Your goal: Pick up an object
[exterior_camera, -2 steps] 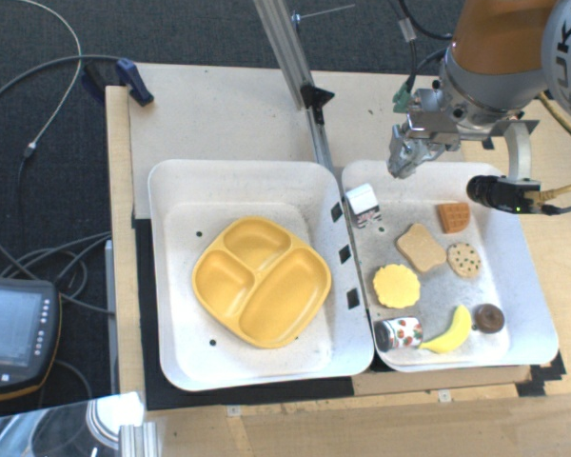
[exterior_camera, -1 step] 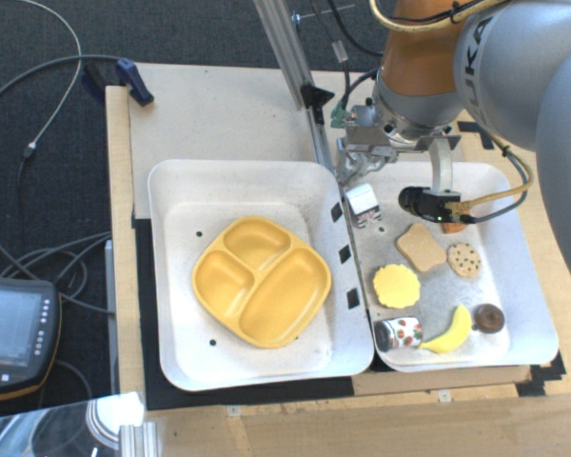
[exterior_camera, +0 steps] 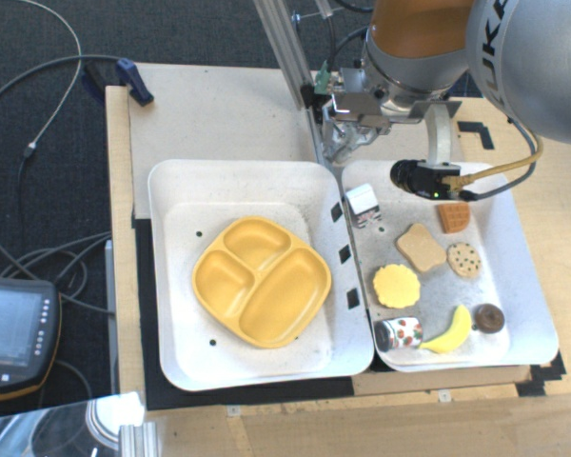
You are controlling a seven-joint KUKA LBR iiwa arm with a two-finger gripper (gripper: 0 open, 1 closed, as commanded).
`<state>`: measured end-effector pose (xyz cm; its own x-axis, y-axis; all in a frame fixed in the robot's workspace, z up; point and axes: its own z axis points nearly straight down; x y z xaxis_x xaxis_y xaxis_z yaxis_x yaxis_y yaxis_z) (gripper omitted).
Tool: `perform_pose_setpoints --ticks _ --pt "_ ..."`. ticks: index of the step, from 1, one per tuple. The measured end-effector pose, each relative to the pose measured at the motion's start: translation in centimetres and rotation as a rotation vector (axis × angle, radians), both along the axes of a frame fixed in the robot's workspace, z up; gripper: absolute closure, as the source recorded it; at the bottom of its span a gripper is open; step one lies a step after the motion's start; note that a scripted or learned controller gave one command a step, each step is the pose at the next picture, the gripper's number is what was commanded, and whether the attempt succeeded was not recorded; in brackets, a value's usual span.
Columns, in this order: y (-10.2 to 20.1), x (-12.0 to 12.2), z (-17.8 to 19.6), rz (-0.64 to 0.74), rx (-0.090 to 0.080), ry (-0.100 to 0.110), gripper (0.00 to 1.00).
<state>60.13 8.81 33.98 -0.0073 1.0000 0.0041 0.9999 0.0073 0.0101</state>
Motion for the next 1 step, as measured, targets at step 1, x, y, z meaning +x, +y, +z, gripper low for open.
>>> perform_pose_setpoints --ticks 1 --pt "-5.44 -5.06 -8.03 -0.014 -0.006 0.023 1.00"
